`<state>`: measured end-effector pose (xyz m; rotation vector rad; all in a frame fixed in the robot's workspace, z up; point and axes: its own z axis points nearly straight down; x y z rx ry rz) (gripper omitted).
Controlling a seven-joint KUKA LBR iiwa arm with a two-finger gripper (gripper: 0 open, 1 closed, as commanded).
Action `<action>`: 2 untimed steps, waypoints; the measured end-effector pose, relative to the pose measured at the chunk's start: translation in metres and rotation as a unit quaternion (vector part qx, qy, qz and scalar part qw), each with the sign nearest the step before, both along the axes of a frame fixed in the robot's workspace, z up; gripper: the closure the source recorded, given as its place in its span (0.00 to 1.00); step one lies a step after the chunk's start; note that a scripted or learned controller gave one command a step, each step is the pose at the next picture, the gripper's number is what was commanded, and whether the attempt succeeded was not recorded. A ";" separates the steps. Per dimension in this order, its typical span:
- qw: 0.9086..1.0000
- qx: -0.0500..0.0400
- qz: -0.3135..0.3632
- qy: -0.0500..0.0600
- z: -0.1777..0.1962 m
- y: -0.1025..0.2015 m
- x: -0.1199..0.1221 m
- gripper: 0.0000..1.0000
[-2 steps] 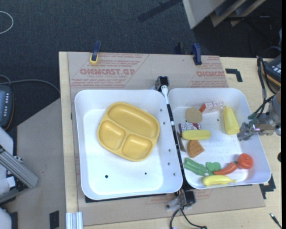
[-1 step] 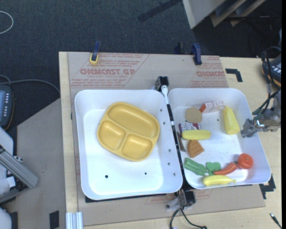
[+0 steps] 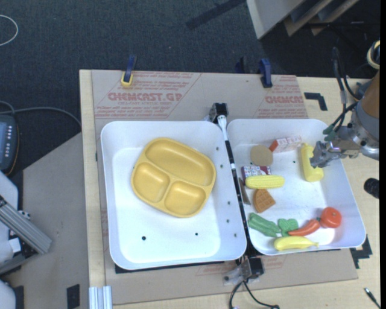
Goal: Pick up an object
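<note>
Left bin – yellow divided tray. Right bin – toy food; hand at yellow block, grip unclear.

Dark blue-grey carpet covers the floor around the tabletop, a brown board printed with red lettering and held at its far edge by two clamps, one yellow, one blue. A pale piece of furniture, perhaps a cabinet, stands at the top right.
</note>
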<state>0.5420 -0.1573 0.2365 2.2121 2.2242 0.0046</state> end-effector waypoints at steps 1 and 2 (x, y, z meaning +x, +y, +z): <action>1.000 0.000 0.000 0.000 0.005 0.039 0.042 1.00; 1.000 0.000 -0.001 0.000 0.001 0.080 0.086 1.00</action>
